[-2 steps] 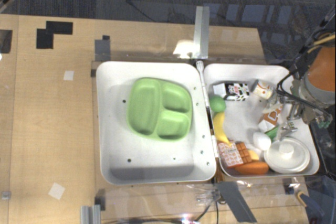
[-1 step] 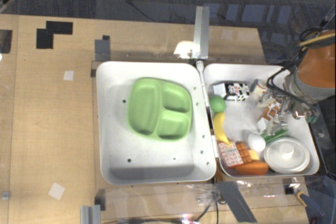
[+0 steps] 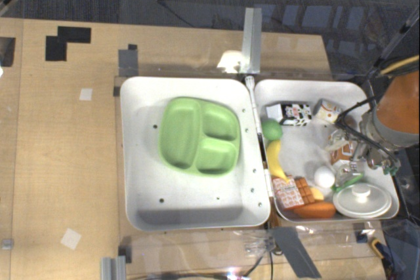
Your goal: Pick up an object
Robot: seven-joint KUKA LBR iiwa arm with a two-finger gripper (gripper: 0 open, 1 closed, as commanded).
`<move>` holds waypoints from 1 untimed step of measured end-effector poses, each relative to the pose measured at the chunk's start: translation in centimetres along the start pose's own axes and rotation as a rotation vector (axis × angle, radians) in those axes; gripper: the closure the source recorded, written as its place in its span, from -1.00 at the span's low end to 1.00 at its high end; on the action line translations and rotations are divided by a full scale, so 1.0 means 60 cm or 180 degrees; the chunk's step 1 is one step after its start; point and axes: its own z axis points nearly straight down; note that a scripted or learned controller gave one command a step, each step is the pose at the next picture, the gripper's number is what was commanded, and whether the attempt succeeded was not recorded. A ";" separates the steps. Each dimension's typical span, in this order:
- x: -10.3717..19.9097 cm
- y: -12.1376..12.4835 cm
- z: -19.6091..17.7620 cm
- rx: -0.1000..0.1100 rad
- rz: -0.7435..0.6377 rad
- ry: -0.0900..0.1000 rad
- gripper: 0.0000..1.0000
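Now, your likeliest target is the white egg [image 3: 323, 177], in the right bin [image 3: 341, 90] beside the banana [image 3: 276, 161]. It looks light, hard and smooth, so it may slip; take it across its narrow middle. The tool [image 3: 354, 153] hangs just right of and above it in view, amid clutter, and whether it is open or closed you cannot tell.

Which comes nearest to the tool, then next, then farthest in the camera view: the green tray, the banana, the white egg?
1. White egg, right bin, just left of the tool.
2. Banana, right bin's left edge.
3. Green tray, left bin.
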 end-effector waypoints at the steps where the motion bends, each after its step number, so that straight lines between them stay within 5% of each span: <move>1: 0.064 -0.002 -0.003 0.0007 0.0380 -0.0028 -1.00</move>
